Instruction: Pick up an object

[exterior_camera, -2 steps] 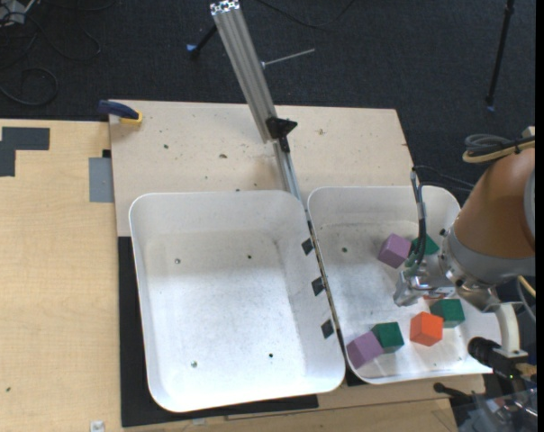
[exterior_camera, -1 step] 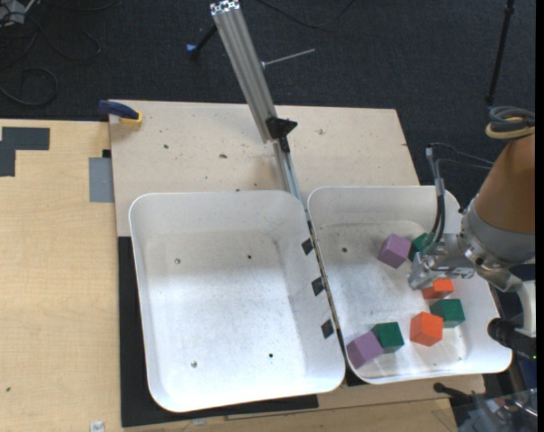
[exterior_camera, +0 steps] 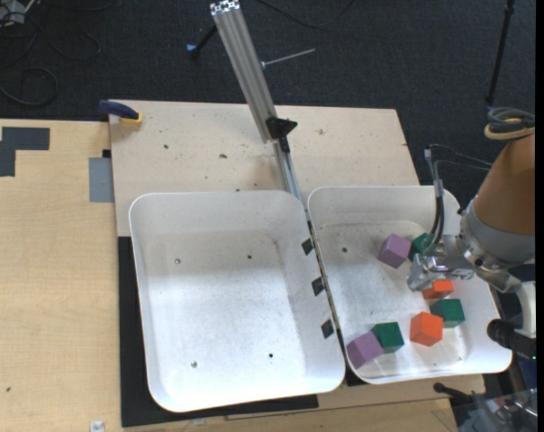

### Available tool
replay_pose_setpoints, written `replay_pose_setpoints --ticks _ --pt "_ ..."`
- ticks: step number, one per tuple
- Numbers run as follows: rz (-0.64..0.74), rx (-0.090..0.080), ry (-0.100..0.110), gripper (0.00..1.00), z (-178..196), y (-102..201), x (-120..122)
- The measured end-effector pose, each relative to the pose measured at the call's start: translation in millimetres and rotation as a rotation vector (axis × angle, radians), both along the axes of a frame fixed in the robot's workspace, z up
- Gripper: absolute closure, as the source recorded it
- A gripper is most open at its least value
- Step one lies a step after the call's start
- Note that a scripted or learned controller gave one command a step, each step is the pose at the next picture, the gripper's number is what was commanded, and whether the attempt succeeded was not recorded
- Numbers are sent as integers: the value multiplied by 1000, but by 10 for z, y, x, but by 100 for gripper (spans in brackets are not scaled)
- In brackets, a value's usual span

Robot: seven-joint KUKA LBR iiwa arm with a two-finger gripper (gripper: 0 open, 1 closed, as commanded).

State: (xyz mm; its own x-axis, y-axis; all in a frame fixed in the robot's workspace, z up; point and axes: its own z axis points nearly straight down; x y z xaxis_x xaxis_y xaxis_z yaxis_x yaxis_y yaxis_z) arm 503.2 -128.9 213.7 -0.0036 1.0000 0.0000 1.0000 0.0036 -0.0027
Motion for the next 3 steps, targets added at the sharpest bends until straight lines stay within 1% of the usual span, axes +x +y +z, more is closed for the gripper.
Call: replay_pose_setpoints --ticks 2,3 --pt "1 2 -1 100 215 959 307" --pt "1 2 1 100 141 1509 385"
